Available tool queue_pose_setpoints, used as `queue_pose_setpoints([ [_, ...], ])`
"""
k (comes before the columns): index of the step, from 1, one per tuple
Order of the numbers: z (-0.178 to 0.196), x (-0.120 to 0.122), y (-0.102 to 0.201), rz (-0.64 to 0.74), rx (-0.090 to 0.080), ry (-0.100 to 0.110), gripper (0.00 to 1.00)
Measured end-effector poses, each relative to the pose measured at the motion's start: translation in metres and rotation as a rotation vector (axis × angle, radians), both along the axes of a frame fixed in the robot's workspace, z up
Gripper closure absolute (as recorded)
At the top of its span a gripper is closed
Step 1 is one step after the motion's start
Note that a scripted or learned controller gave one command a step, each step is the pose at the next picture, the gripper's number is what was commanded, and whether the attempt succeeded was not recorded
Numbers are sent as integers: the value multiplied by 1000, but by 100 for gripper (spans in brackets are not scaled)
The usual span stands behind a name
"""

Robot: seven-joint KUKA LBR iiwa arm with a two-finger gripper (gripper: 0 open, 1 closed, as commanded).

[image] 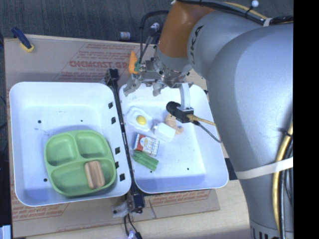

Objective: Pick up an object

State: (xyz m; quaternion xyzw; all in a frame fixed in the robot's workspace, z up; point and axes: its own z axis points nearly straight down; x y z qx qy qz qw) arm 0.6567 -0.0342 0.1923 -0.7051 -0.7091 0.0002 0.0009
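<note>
Camera view: gripper is hovering over the far end of the right bin, jaws standing apart with nothing between them. Fried-egg toy is lying just camera-side of the jaws, with white block and tan piece sitting beside it toward the arm, and small carton and green pod lying further out. Green divided tray carrying a wooden block is sitting well apart from the jaws in the left bin.

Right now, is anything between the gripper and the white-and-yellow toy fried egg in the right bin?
Nothing visible. The open two-finger gripper hangs over the far end of the white right bin; only bare floor lies between it and the white-and-yellow toy fried egg.
</note>
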Motion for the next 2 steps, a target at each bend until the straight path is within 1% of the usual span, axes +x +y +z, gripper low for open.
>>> queue_pose_setpoints([
  [1,0,0,0,0,0,0,0],
  [2,-102,-1,-110,-2,-2,4,0],
])
